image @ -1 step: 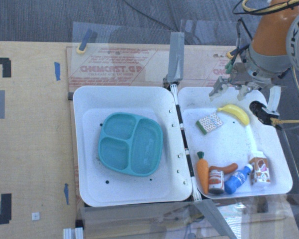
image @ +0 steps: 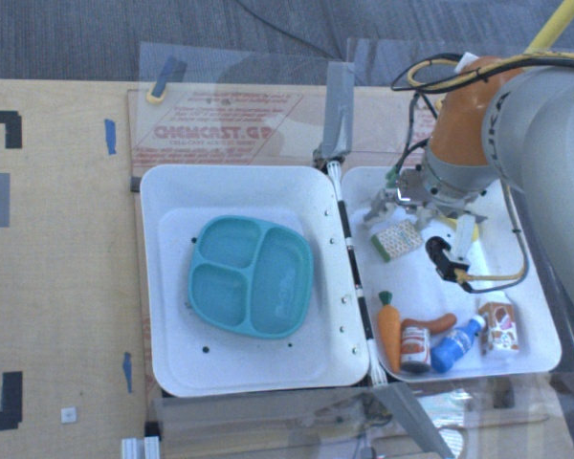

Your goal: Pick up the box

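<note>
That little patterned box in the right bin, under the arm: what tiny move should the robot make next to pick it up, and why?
Probably a short drop straight down onto the box. The gripper hangs just above its upper edge in the right bin, and the box lies flat, apart from the carrot and the other items nearer the camera, so nothing seems to crowd it. Whether the gripper touches it yet, I cannot tell.

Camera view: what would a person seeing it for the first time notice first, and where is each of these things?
The teal divided plate lies alone in the middle of the left bin. On the right, the grey arm with its orange band reaches down into the right bin, with its pincer just above a small patterned box. Along that bin's near edge lie a carrot, a can, a blue bottle and a small carton.
</note>
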Available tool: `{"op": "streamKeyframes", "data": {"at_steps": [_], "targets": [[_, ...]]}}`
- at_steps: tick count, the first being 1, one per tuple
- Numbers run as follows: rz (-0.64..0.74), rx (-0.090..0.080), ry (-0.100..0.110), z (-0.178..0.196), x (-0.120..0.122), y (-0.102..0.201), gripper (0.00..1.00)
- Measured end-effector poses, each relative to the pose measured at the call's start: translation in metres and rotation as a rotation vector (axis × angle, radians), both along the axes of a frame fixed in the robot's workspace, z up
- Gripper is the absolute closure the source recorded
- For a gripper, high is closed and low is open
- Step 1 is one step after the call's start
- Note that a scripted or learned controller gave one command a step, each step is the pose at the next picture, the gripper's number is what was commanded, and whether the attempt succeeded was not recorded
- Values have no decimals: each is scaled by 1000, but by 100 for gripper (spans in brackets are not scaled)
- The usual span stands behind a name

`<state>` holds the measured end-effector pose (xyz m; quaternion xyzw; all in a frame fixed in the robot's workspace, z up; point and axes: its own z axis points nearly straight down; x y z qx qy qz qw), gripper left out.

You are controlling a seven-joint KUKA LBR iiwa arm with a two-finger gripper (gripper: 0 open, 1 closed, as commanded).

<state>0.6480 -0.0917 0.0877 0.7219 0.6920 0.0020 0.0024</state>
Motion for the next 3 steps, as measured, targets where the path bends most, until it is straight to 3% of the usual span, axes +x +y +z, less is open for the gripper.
{"op": "streamKeyframes", "data": {"at_steps": [1, 2, 3], "targets": [[-3, 1, -6, 12, 2, -1, 100], [-4, 1, -6, 12, 1, -1, 0], [-106, 3, 1, 1, -54, -17, 0]]}}
